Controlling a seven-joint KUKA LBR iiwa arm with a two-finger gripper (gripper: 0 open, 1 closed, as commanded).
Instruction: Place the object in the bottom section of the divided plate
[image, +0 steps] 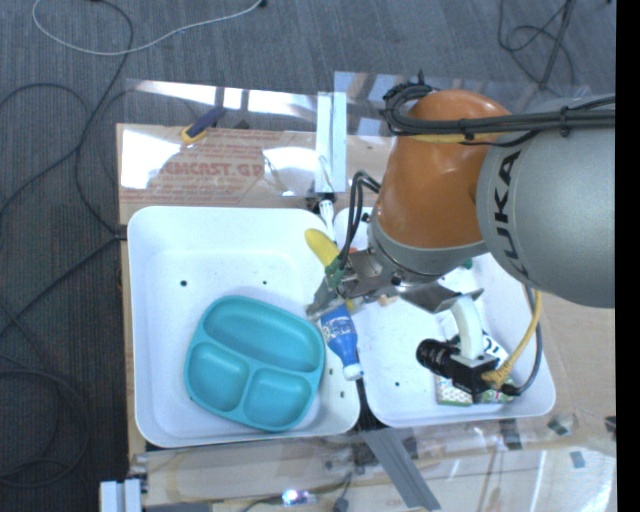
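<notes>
Blue and white, a small tube lies tilted across the divide between the two bins, just right of the turquoise divided plate in the left bin. The gripper hovers just above the tube; its finger state cannot be told.

below my bench lies a dark grey carpet, and thin cables loop across it at the top and down the left side. a brown cardboard sheet with red lettering sits under clear, glaring plastic at the far edge of the bench, and a pale metal frame runs along the near edge.
</notes>
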